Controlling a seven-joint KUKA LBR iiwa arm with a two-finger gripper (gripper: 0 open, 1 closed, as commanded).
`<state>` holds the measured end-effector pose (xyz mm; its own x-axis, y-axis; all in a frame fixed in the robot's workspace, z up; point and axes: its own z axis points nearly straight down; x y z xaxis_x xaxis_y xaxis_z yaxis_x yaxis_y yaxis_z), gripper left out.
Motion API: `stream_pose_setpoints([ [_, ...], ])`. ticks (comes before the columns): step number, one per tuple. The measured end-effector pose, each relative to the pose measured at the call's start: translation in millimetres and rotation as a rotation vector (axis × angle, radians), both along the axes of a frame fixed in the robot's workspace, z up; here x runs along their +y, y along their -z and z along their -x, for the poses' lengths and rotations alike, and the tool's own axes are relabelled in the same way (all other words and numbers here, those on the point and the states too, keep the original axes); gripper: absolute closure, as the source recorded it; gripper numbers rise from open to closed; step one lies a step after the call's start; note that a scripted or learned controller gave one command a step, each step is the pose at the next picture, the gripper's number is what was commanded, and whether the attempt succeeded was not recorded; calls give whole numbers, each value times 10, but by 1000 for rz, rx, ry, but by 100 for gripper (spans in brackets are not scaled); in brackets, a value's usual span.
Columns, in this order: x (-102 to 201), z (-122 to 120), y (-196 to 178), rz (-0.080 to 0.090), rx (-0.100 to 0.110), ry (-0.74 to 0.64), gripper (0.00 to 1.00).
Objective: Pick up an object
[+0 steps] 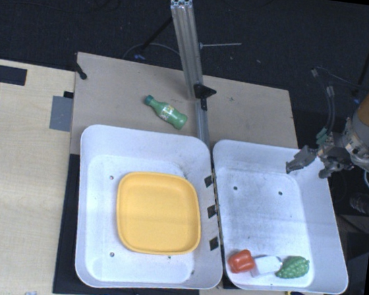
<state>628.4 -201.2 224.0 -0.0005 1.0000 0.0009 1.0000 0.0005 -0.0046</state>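
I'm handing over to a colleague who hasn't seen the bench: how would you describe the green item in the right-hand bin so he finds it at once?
Look at the right bin, then down to its near edge, where three small things lie in a row. The green bumpy item is the rightmost, next to a white piece and a red pepper-like item; it alone is green and knobbly.

The tan tabletop (258,109) carried two shallow white bins side by side, the left bin (98,158) and the right bin (328,218), their inner rims touching. A green bottle (166,111) lay on its side on the bare board beyond the left bin, cap pointing left. Just right of it, a grey metal rail (191,49) stood up from the board and slanted away to the far side.
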Motion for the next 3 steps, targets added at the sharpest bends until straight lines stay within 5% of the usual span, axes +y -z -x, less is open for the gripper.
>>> stream_pose_setpoints([
  [2, -16, 22, 1149, 0, 1, -1, 0],
  [3, -26, 9, 1014, 1, -5, 0, 100],
])
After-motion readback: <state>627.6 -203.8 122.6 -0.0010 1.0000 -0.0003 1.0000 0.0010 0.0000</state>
